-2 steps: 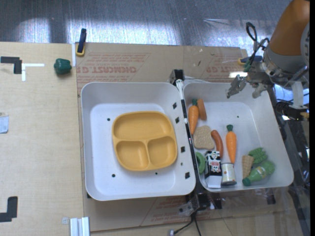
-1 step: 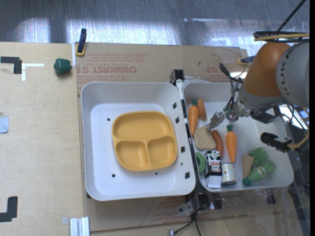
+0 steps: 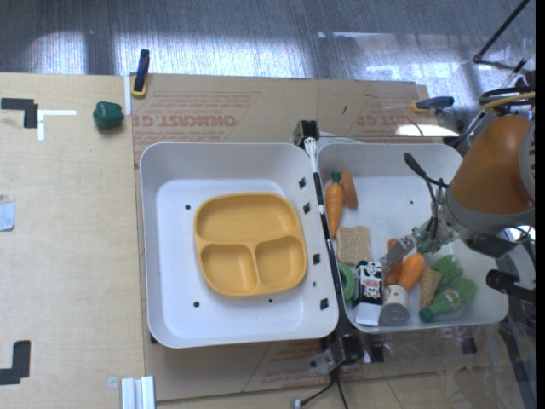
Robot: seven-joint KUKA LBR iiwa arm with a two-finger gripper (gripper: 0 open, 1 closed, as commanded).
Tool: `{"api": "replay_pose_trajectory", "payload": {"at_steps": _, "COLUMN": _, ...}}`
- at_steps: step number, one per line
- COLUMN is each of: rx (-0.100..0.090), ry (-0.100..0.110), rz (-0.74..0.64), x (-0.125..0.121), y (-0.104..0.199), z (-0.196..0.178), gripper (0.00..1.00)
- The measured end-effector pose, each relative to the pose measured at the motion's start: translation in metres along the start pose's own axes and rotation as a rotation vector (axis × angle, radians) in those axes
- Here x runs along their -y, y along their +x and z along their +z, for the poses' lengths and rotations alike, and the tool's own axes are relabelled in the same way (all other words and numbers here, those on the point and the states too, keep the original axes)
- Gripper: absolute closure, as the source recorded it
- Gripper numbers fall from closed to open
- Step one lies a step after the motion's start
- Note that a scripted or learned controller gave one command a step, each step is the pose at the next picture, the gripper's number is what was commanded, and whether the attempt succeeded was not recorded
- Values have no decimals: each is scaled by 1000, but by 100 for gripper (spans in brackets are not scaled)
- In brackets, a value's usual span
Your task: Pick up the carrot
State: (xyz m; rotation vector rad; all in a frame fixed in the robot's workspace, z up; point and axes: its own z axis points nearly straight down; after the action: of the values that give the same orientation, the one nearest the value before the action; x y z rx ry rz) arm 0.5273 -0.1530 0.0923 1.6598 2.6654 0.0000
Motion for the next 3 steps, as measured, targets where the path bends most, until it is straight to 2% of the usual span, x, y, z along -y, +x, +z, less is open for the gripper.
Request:
{"api": "replay_pose_trajectory", "payload": {"at_steps": 1, "rx": 3, "ry": -4, "rz": 6, "x": -2, "y": -1, "z": -9, "gripper": 100}}
{"api": "replay_pose_trajectory", "payload": {"at_steps": 2, "rx": 3, "ry": -4, "rz": 5, "x": -2, "y": -1, "z": -9, "gripper": 0}}
{"api": "replay_pose_trajectory", "payload": {"at_steps": 3, "rx": -1, "ry": 0, "rz": 140, "x": 54, "y": 0, "z": 0, "gripper": 0}}
